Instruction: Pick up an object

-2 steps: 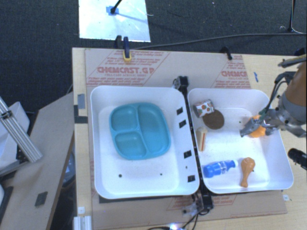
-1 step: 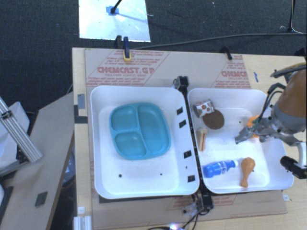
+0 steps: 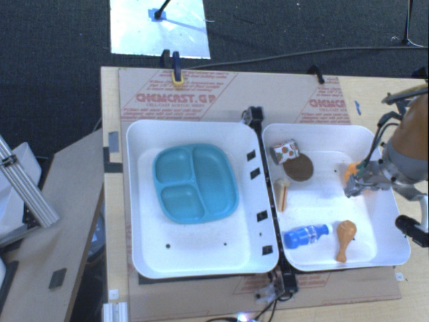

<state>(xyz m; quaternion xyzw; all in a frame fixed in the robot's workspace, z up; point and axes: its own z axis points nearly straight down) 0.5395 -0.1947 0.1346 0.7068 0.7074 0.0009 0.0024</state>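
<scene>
Orange object (image 3: 350, 172) lying in the right bin (image 3: 385, 250), just beside the gripper (image 3: 354, 186), on its upper edge as seen from above; touching or merely close, not telling from this angle. Hanging low over the right-hand part of that bin, at the end of the grey arm (image 3: 410, 143) reaching in from the view's right. Looking too small and dark for judging how far open, or whether clamping anything at all.

Lying below the gripper and near it: a tan drumstick-shaped toy (image 3: 344, 237), thin end pointing toward the bin's lower wall. Resting on its side, just left of that toy and down-left of the gripper: a blue bottle (image 3: 305, 235). Sitting to the gripper's left and slightly higher, apart from it: a brown disc (image 3: 299, 168), with a small red-and-white box (image 3: 285, 151) touching its upper-left edge. Lying farther left, close to the wall between the bins: a thin tan stick (image 3: 283, 195). Sitting well apart to the gripper's left, in the left bin (image 3: 144, 247): a blue divided plate (image 3: 196, 183). Carrying both bins: the counter (image 3: 120, 294), beneath a printed sheet (image 3: 201, 96).
</scene>
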